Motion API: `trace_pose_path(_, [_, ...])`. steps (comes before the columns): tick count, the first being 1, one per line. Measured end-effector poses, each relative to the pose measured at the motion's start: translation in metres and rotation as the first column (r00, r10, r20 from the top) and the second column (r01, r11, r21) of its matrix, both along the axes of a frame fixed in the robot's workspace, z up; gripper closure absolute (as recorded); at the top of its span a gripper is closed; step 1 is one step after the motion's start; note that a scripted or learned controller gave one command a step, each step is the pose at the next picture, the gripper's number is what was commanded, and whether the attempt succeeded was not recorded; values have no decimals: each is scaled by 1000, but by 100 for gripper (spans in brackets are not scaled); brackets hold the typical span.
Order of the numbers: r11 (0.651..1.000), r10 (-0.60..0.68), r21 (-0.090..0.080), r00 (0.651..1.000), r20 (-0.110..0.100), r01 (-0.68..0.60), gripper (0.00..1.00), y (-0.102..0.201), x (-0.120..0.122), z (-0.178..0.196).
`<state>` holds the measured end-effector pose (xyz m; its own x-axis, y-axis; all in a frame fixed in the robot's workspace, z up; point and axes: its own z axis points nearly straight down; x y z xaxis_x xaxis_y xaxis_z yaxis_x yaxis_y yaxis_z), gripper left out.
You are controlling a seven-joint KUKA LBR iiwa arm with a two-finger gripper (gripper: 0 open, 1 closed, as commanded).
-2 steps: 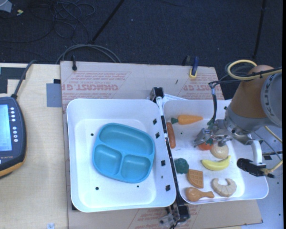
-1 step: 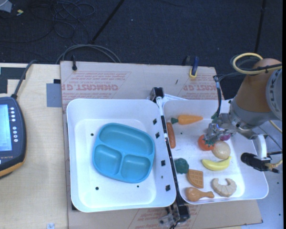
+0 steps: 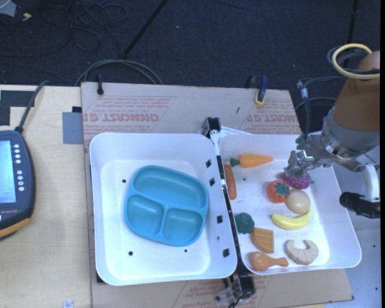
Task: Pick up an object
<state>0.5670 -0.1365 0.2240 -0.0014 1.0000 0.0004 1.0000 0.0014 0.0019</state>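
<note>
Two white bins sit side by side on a cardboard sheet; the arm [image 3: 356, 108] reaches in from the right over the right bin [image 3: 346, 249]. Gripper [image 3: 299, 165] low at that bin's upper right, directly above a purple toy fruit [image 3: 298, 181], apparently touching its top. Cannot tell from this angle how the jaws stand, nor whether the purple fruit is gripped.

Just beside: red tomato [image 3: 278, 191] to the left, pale round piece [image 3: 298, 203] below, banana [image 3: 291, 221] under that. Carrot [image 3: 255, 161] left of gripper, apart from it. Further down: waffle [image 3: 264, 239], green piece [image 3: 244, 222], drumstick [image 3: 267, 260], tan curved piece [image 3: 302, 251]. Sausage [image 3: 231, 181] along the divider side.

Left bin [image 3: 106, 236] holds a blue compartment plate [image 3: 165, 204]. Teach pendant [image 3: 6, 181] lies at far left on the wooden bench. Dark floor with cables behind.
</note>
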Motion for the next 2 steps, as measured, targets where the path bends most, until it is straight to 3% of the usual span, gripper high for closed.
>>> trace_pose_path(2, [1000, 4, 0, 1000, 2, -4, 100, 100, -62, 184])
